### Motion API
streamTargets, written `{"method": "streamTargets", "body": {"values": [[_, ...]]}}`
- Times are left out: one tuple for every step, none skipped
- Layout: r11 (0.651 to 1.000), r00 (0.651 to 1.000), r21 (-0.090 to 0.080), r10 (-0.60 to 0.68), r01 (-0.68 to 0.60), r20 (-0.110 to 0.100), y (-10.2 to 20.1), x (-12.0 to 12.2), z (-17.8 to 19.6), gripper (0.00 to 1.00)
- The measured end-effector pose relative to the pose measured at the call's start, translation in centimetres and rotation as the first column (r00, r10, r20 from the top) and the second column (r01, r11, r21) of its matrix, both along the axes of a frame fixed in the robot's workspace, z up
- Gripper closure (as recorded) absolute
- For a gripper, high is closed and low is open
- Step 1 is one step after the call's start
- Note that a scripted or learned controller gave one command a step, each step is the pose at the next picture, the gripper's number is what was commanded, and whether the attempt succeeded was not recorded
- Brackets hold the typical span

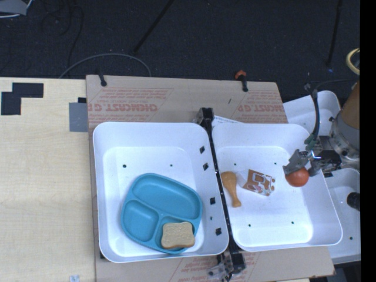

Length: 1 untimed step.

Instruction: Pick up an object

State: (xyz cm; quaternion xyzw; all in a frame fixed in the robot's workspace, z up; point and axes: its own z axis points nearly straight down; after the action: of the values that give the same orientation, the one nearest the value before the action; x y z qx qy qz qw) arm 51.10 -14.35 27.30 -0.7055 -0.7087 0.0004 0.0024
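Down on the bench now, on a brown cardboard sheet: two shallow white bins side by side. Over in the right bin, up against its right wall, a small round red object, tomato-like, lying right at the rim. Directly above it and touching it, or as good as touching, the gripper, reaching in from the right on the end of the grey arm. Hard to call the grip from this slanted angle: dark hardware crowding the top of the red object, and no telling whether the claw is apart, together or clamped on anything. No telling either whether the red object is resting on the bin wall or raised off it. Further left on the floor of the same bin, a small brown-and-white packet, lying flat and a little tilted, near the red object but apart from it. Just beside the packet, a tan toy drumstick, its thick end towards the top, close to the divide between the bins. Across in the left bin, a blue divided plate filling the lower half, with a slice of bread lying in its lower right compartment. Well apart from the gripper, all of that.
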Motion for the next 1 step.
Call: {"method": "streamTargets", "body": {"values": [[1.000, 1.000, 0.000, 0.000, 0.000, -0.001, 4.90, 1.73, -1.53, 1.00]]}}
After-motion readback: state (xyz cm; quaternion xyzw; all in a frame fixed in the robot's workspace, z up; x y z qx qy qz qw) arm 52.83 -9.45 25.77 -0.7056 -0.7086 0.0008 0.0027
